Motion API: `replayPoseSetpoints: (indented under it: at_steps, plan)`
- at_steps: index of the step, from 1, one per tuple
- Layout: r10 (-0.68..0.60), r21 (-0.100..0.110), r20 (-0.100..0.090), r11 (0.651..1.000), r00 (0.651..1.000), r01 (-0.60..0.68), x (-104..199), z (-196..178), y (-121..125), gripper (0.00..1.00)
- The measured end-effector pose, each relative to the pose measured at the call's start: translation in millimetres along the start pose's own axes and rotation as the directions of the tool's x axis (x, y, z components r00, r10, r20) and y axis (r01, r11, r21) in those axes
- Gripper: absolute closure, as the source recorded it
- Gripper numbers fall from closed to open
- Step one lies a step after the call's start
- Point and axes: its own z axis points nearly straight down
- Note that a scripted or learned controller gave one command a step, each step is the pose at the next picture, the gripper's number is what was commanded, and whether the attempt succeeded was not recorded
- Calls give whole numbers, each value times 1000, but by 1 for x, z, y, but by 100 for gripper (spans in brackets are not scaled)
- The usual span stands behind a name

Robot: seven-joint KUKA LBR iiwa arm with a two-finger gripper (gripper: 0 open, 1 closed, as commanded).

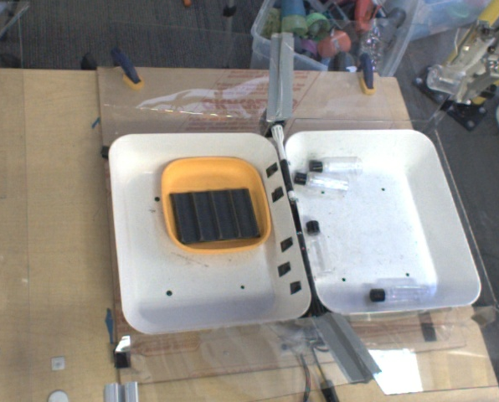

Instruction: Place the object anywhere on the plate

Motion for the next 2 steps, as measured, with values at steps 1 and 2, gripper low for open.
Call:
replayPoseSetpoints:
  at_steps: [1,2]
  plan:
    - [-388,0,0,922,922,388,-2,2,-66,100]
    - [-685,-2,1,729,729,685,-17,0,-61,100]
